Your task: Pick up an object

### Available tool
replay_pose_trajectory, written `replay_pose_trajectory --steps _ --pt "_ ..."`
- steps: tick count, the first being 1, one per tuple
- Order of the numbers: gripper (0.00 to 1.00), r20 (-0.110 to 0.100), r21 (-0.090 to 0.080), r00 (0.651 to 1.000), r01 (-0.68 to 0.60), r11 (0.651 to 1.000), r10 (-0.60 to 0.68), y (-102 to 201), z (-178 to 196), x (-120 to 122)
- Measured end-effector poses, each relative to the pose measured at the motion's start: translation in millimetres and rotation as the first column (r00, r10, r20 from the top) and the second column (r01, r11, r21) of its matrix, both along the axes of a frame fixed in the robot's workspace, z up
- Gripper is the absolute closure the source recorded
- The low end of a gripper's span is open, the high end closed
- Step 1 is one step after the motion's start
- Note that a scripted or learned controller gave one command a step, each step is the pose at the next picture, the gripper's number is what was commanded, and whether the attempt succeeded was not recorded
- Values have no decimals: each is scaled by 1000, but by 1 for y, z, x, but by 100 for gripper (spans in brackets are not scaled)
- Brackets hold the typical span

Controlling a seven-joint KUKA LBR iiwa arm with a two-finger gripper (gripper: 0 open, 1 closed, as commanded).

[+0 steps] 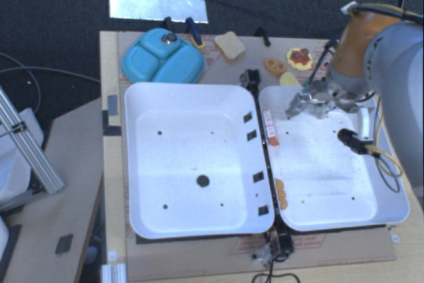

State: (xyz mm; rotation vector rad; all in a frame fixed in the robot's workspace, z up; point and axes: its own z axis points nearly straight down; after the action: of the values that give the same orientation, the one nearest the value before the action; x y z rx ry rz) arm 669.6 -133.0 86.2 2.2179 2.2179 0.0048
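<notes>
One pincer point(299, 106) (above right bin point(371, 209)).

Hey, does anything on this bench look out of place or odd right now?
Yes. Most toy food sits behind the bins, not in them: a bread slice, a pretzel and a small pizza. An orange piece lies against the right bin's left wall.

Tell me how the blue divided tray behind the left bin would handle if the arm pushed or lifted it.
The blue divided tray looks like moulded plastic, so probably stiff and light for its size. It lies flat and broad, so it should slide rather than tip. Its smooth rounded rim may be slippery for the end effector.
</notes>
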Motion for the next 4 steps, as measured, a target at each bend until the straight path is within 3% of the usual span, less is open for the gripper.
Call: replay_pose_trajectory --steps 1,2,3,4 --pt "0 -2 34 1000 -12 999 13 100 46 3" --pt "0 -5 7 1000 -13 1000 13 189 102 -91" --pt "100 -1 2 1000 -3 1000 3 182 109 -87" --pt "100 15 4 1000 -6 1000 6 193 301 -84"
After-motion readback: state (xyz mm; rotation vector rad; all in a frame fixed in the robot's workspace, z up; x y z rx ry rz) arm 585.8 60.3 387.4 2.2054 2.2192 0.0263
